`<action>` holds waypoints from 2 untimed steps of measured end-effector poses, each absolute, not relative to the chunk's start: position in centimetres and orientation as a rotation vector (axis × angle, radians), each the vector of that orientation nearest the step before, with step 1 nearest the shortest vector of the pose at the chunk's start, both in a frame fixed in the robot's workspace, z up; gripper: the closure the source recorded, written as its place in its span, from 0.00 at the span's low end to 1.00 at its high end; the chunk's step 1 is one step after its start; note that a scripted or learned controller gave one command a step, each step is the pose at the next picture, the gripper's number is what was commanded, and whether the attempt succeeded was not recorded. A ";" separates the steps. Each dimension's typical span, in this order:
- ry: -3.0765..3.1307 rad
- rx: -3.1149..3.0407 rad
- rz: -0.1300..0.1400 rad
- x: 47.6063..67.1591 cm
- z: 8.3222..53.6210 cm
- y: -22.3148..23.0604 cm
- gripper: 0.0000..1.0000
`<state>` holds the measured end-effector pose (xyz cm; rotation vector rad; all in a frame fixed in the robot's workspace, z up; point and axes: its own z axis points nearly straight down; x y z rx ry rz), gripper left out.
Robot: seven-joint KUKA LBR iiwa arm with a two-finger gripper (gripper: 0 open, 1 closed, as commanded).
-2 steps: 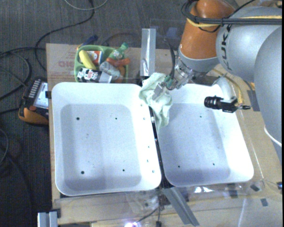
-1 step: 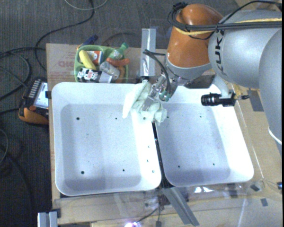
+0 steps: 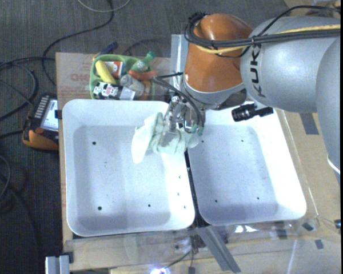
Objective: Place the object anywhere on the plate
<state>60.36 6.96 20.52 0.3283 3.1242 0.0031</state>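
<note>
One fixed camera looks down slantwise over both white bins [image 3: 103, 210].

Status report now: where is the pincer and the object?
Pincer over left bin's right edge. Pale cloth-like object hangs at it, grip unclear. No plate identifiable.

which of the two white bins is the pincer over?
The left shallow white bin: the pincer hangs at its upper right corner, above a crumpled pale white-green cloth. The right shallow white bin lies beside it.
</note>
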 end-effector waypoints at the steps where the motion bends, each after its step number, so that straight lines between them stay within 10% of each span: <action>1: 3.141 -0.003 0.002 58.3 20.3 11.1 1.00; 2: 3.143 -0.007 0.005 55.3 21.3 15.2 1.00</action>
